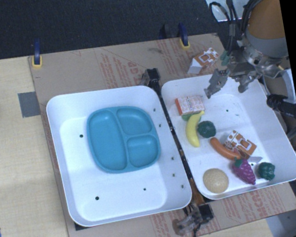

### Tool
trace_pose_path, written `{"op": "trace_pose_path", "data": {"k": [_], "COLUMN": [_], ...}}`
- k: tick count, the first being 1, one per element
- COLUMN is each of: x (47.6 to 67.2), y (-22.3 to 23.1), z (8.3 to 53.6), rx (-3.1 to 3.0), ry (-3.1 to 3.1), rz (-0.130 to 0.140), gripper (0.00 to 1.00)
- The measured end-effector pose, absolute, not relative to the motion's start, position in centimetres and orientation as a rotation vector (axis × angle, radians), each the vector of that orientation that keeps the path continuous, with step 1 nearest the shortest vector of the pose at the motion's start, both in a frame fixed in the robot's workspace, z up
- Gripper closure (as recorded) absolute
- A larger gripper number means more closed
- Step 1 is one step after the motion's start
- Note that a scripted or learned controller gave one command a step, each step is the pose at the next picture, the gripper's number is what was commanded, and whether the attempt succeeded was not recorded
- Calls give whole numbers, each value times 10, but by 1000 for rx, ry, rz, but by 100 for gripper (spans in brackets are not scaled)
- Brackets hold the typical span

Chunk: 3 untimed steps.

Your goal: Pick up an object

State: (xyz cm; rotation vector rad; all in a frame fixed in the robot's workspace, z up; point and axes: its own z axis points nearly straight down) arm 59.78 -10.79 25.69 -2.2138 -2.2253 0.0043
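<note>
Toy foods, among them a banana (193, 130), lie in the right bin (276, 121); the gripper (228, 85) hangs above its far edge, fingers spread wide, holding nothing.

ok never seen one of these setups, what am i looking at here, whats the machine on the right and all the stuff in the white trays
One camera looks down at a slant on a bench. The grey machine with the orange band at the right is a robot arm; its two-finger gripper hangs open above the far end of the right bin, with nothing between its fingers. Its job is to pick something up.

The right bin holds toy food: a small red and white box, a banana, a dark green ball, a sausage, a small orange and white carton, a beige round piece, purple grapes and a small green piece.

The left bin holds a blue divided plate.
</note>
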Motion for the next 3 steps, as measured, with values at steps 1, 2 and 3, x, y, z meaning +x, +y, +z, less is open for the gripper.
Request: {"op": "trace_pose_path", "data": {"k": [1,2,3], "x": [537,534,516], "y": [-121,-139,-124], "z": [149,110,104], "rx": [-2214,-2225,-2253], "ry": [-2224,-2237,-2258], "rz": [7,-7,-23], "gripper": [0,0,0]}}
